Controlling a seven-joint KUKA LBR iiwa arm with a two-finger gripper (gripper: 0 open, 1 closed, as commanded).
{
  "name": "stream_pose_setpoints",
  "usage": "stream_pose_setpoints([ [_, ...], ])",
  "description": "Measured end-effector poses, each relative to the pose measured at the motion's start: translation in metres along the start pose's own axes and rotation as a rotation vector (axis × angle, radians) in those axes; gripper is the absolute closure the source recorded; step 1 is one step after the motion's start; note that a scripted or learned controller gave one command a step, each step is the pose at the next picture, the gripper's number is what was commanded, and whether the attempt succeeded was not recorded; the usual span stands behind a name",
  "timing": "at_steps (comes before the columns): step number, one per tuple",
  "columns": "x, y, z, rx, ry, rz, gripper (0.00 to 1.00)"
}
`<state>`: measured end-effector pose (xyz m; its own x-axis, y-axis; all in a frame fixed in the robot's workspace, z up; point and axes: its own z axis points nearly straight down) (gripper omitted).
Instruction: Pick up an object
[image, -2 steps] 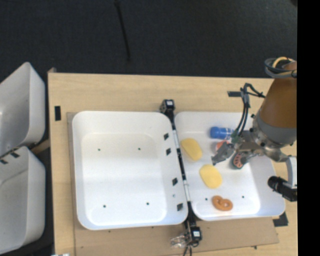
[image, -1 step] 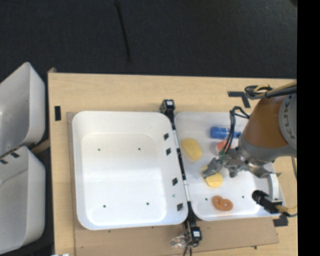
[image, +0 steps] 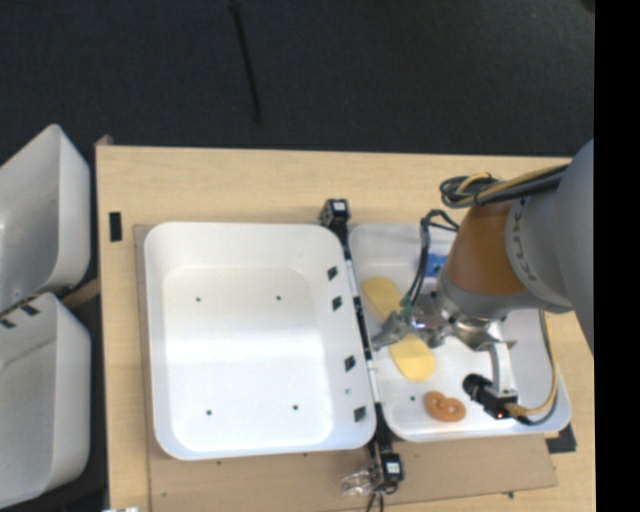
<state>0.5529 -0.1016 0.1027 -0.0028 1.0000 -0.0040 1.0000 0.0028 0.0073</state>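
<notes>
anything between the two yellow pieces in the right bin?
Yes: the gripper sits between the upper yellow piece and the lower yellow piece in the camera view.

Three small objects are lying in the right bin (image: 400, 425), all on its left half. A pale yellow flat piece (image: 380, 295) is sitting near the bin's left wall, toward the far end. A brighter yellow, rounded piece (image: 414, 359) is lying nearer the middle, close to the first but apart from it. An orange, ring-like piece (image: 444, 406) is resting flat near the front wall, just beyond the yellow one.
</notes>
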Motion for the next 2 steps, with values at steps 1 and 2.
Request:
stream_pose_setpoints([
  [1, -0.003, 0.003, -0.014, -0.01, -0.001, 0.009, 1.0],
  [2, 0.042, 0.061, -0.105, -0.009, 0.003, -0.006, 1.0],
])
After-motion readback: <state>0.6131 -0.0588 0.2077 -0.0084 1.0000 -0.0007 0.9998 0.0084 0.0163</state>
